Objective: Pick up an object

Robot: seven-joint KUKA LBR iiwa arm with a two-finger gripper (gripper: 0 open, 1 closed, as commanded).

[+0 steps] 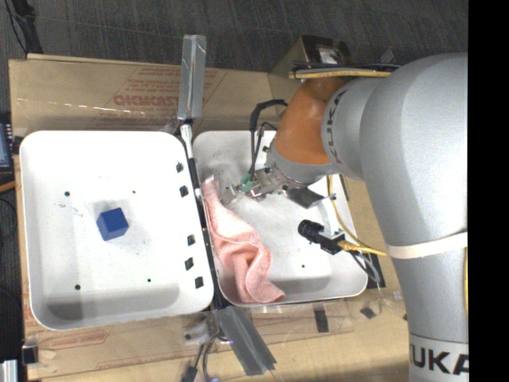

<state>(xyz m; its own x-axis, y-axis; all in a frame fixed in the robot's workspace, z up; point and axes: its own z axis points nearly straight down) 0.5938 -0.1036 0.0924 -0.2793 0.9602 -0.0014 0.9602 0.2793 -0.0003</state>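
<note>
A blue cube [112, 222] lies in the left bin [48, 165], left of its middle. A pink cloth [238, 243] is crumpled along the left wall of the right bin [350, 281], running from its upper left down to the front edge. My gripper [232, 192] reaches in from the right and sits low at the cloth's upper end, right beside the pink fabric. The frame does not show clearly whether cloth is caught in it.
A metal divider bar [191, 78] runs between the two bins, with black clips along the shared wall. The large grey arm covers the right side of the right bin. Cardboard lies under both bins.
</note>
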